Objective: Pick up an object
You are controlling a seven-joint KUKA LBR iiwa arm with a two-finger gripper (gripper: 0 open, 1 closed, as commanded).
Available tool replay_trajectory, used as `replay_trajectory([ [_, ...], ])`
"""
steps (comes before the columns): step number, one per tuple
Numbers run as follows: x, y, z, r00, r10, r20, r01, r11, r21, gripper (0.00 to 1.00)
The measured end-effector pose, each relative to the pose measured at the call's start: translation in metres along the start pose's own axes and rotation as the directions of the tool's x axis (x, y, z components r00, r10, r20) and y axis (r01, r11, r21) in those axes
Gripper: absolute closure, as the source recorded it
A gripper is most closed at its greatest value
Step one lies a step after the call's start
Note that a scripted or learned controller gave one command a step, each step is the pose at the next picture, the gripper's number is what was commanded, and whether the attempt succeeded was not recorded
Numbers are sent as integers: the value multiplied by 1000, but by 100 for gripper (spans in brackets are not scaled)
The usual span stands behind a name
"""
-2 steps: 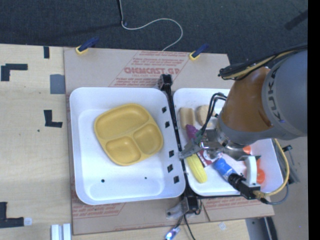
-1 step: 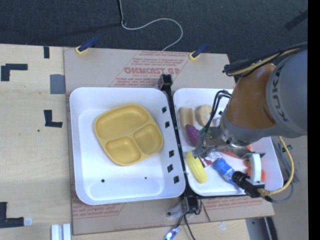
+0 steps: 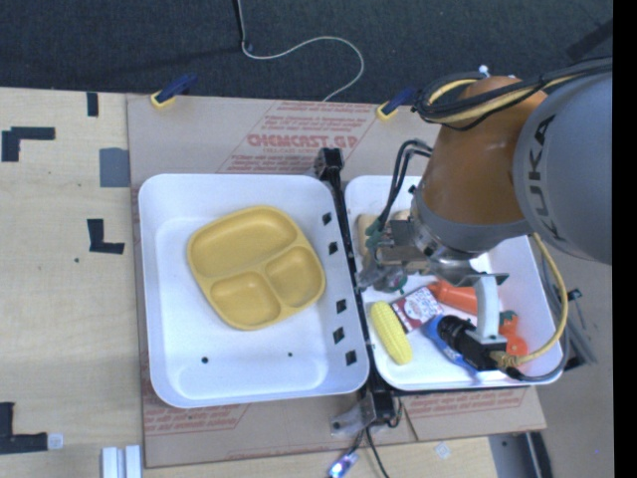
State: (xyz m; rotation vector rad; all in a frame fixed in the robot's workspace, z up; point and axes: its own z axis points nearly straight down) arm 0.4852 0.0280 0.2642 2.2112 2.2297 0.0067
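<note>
Right bin (image 3: pixel 537 361): gripper (image 3: pixel 383 267) low at left wall (finger state indiscernible); corn cob (image 3: pixel 391 332) just below; carrot (image 3: pixel 460 295) beside.

You see a yellow tray (image 3: pixel 257 266) in a white bin (image 3: pixel 159 297), yellow corn (image 3: pixel 392 332), an orange-banded grey arm (image 3: pixel 498 167).

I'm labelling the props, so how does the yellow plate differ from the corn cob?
The yellow plate is broad, flat and split into three compartments; the corn cob is small, narrow and bumpy. The plate lies alone in the left bin; the cob lies in the right bin beside other toys, near the arm. Both are yellow.
</note>
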Motion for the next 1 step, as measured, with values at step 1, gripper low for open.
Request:
replay_trajectory([
  [1,52,1,-136,1000,1,-1,-1,1000,-9,100],
])
